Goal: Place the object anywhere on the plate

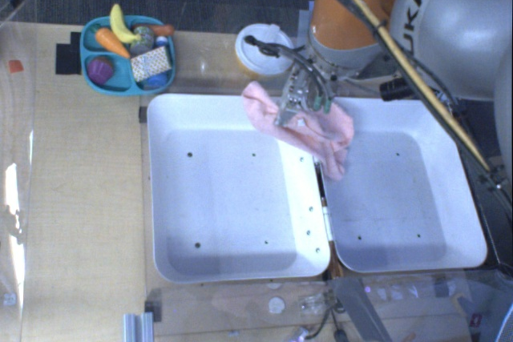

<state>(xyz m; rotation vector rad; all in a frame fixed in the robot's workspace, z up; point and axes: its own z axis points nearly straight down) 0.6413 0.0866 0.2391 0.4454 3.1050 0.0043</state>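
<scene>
A crumpled pink cloth [325, 136] hangs over the ridge where the two white bins meet, near their far edge. My gripper [290, 114] reaches down from the orange-banded wrist and is shut on the cloth's upper middle. One end of the cloth sticks out to the left and a longer fold droops to the right. The blue divided plate [84, 52] rests on the bench at the far left, well away from the gripper. It carries toy food: a banana, a carrot, a purple piece and a patterned block.
The left bin [224, 196] and the right bin [401, 196] lie side by side below the cloth. A round white dish with a yellowish rim [263, 52] stands on the bench just behind the bins, close to the wrist. Cables run along the arm at the right.
</scene>
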